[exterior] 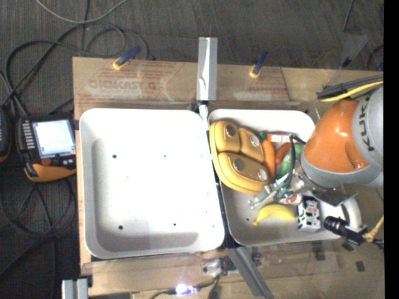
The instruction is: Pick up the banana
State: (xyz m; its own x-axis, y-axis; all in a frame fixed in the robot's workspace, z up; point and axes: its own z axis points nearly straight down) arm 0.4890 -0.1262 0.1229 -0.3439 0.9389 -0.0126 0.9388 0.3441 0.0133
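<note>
Camera view shows us the banana (275,213) lying near the front of the right bin (243,237). We cannot tell the state of the gripper (282,189) just above it. Crowding yellow slippers (238,157) and metal tongs (265,195) could foul our grasp.

2 white bins (149,185); 1 banana (275,213); 2 yellow sandals (240,154); 1 carrot (269,157); 2 clamps (126,57) at the bench's far edge.
</note>
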